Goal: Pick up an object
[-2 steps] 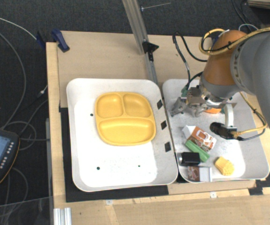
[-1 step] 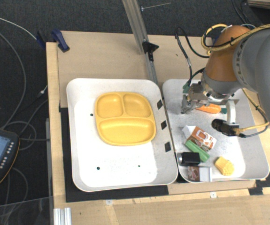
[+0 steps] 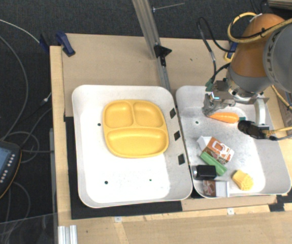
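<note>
Two white bins sit side by side on the bench. A yellow tray [image 3: 134, 127] with compartments lies in the left bin [image 3: 85, 136]. At upper right of the frame the gripper [image 3: 213, 103] hangs low over the far end of the right bin [image 3: 267, 156], just left of a carrot [image 3: 224, 117]; whether it grips anything cannot be told. Nearer the frame's bottom lie a snack packet [image 3: 218, 150], a green bar [image 3: 213, 161], a black block [image 3: 205, 172] and a yellow corn piece [image 3: 242, 179].
</note>
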Controlling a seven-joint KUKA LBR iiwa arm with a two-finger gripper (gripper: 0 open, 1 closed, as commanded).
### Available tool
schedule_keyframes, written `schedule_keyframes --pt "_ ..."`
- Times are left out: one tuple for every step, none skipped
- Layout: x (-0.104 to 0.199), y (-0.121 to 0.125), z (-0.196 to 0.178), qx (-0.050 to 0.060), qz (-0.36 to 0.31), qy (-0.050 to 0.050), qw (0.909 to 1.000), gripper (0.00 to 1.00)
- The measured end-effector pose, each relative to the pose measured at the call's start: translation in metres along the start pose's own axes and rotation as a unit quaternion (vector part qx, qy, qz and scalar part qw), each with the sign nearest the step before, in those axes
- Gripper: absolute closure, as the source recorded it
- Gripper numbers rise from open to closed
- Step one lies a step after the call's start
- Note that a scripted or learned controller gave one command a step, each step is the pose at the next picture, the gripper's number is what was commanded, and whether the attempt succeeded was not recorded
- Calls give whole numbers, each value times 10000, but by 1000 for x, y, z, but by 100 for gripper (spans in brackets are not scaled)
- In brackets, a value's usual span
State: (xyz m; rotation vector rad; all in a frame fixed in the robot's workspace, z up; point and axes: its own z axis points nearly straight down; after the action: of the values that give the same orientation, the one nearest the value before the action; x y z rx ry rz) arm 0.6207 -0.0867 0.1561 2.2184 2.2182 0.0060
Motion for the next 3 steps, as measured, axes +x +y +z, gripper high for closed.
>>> schedule_keyframes --pt "4 7 -46 -5 -11 0 10000 100" --pt "3 -1 -98 -10 -9 -2 10000 100" --pt "66 12 -93 16 -37 13 10000 100"
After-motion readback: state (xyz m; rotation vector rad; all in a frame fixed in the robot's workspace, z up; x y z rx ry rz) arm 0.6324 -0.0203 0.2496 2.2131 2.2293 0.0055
